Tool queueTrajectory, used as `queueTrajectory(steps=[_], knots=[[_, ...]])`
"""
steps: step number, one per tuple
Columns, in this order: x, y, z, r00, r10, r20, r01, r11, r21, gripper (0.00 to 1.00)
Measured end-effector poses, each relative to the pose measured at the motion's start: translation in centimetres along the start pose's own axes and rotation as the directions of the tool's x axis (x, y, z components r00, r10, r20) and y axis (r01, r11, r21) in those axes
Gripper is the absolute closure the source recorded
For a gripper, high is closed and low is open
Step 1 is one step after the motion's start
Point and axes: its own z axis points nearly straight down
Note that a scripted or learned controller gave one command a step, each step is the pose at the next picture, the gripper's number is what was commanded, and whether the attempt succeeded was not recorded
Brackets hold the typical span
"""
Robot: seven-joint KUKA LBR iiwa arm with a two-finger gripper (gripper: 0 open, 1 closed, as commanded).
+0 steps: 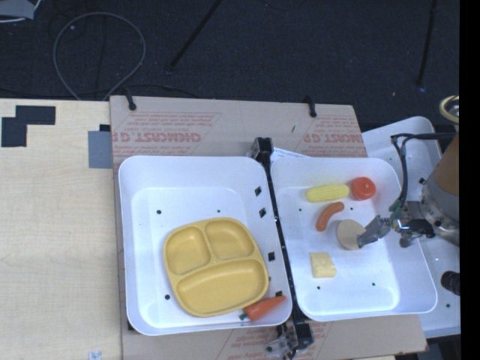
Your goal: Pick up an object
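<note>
The right bin holds a yellow corn cob, a red tomato, a reddish sausage, a beige round piece and a pale yellow cheese block. My gripper reaches in from the right and is low over the bin. Its tip lies against the right edge of the beige round piece. I see nothing held in it. An orange carrot lies at the front right corner of the left bin.
A yellow divided plate takes up much of the left bin. A black divider bar runs between the bins. A cable loops above the wrist at the right. Open floor shows in the front half of the right bin.
</note>
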Motion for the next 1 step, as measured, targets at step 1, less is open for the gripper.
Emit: queueTrajectory(steps=[1], knots=[[0.0,0.25,-0.56,1.0,-0.003,0.003,0.003,1.0,-0.012,0.0]])
